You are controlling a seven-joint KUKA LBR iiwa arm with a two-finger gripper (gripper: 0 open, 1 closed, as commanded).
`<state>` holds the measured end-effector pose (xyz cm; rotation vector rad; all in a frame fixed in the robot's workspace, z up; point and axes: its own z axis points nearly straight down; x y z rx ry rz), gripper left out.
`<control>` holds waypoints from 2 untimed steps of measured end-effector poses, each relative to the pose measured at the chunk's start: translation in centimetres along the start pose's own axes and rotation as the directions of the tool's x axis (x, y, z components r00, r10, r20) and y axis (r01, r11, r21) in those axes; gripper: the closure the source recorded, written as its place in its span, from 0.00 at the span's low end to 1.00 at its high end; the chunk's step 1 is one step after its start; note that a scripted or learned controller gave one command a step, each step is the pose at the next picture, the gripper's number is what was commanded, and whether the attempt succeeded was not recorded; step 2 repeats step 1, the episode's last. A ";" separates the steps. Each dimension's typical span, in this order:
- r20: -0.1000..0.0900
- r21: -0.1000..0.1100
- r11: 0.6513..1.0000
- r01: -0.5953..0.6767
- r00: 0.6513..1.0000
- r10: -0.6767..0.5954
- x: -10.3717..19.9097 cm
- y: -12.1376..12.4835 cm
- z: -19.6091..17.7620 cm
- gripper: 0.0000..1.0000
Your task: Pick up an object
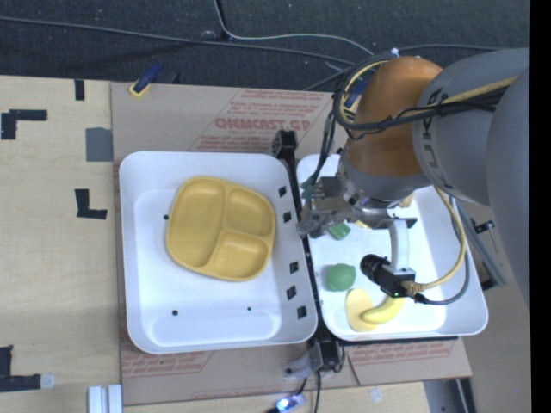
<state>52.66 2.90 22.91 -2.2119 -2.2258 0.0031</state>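
1. The left bin (138,256), well left of the pincer, holds a yellow divided plate (220,227).
2. The right bin (461,312) holds a green lump (339,275) and a yellow banana (375,309).
3. The pincer (331,222) hangs low in the right bin near the divider; whether it is spread or pressed together cannot be told.
4. A small green piece (338,229) shows right at its tip; the lump lies just below it, the banana further below.

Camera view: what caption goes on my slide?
Robot hand low in the right bin, near a green lump and banana.
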 end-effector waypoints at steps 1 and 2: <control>0.000 -0.002 1.000 0.001 1.000 -0.001 5.6 -0.3 -0.7 1.00; 0.000 -0.002 1.000 0.001 1.000 -0.001 5.6 -0.3 -0.7 1.00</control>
